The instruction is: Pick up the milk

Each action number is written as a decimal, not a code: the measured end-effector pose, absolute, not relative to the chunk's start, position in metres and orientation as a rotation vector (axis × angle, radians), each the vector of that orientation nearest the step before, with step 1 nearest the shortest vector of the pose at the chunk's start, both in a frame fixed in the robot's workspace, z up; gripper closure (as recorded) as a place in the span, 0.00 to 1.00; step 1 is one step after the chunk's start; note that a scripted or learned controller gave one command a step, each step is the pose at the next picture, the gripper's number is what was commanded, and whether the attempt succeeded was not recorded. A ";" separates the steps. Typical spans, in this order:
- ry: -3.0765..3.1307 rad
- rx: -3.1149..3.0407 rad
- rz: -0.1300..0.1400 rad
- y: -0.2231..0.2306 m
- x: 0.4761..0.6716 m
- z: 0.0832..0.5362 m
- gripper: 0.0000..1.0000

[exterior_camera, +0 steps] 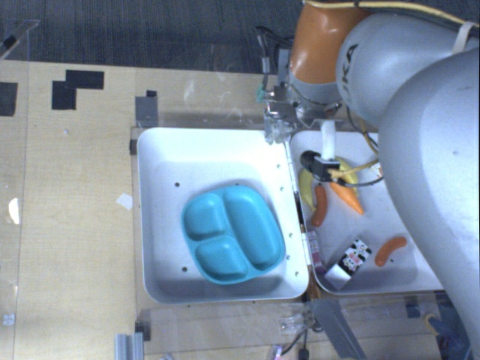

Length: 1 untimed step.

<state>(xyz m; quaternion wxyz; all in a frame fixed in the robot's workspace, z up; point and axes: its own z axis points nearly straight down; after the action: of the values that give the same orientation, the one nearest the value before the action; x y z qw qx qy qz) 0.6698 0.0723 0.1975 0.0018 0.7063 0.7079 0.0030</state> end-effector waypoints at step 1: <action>1.728 2.621 0.009 0.140 0.669 0.300 1.00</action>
<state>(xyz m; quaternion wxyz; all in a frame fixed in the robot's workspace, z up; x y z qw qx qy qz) 0.6692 0.1397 0.2997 0.0011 0.8349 0.5503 0.0029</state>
